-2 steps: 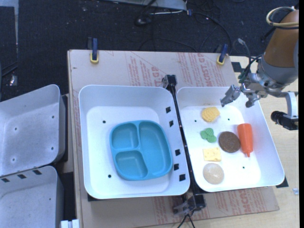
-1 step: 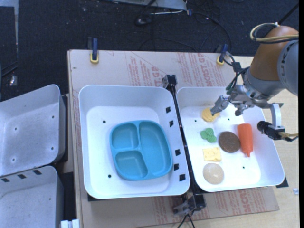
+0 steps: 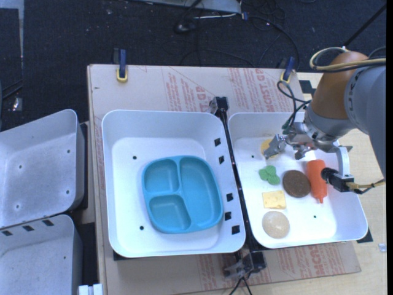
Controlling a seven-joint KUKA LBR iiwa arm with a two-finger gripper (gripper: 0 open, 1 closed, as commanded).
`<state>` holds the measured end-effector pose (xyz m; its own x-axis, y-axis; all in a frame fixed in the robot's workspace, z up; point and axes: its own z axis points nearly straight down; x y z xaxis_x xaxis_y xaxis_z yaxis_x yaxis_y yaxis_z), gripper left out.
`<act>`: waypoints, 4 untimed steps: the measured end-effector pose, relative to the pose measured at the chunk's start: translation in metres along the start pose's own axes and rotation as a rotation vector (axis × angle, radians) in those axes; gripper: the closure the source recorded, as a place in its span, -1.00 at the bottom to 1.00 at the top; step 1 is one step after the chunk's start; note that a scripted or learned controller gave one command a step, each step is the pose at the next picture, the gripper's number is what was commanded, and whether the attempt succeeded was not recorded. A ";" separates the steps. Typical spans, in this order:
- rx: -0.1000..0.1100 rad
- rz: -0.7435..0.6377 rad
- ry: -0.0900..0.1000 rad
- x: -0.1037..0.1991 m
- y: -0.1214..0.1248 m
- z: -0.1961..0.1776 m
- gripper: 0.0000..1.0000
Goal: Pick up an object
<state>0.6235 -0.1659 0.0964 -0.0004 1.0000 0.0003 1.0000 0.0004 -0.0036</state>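
My gripper [image 3: 288, 147] hangs over the back part of the right bin [image 3: 350, 226], and it is open with nothing between its fingers. A small yellow piece [image 3: 268, 146] lies just left of the left finger. In front of the gripper lie a green piece [image 3: 268, 175], a brown round disc [image 3: 296, 184] and an orange carrot-shaped piece [image 3: 317, 179]. Nearer the front are a yellow square slice [image 3: 274, 199] and a cream round piece [image 3: 276, 224].
The left bin [image 3: 123, 134] holds a blue divided plate [image 3: 182, 193]. A black divider [image 3: 230, 165] runs between the two bins. The grey arm with its orange band [image 3: 334, 88] comes in from the right, above the right bin's back corner. White lids [image 3: 37, 165] lie at far left.
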 end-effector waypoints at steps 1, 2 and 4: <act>-0.006 0.000 -0.001 0.000 0.002 -0.014 1.00; -0.009 0.001 -0.002 -0.002 -0.005 -0.074 1.00; -0.004 -0.008 0.002 0.063 -0.008 -0.114 1.00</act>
<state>0.6161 -0.1033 0.2106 -0.0085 1.0000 0.0024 1.0000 0.0085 0.0004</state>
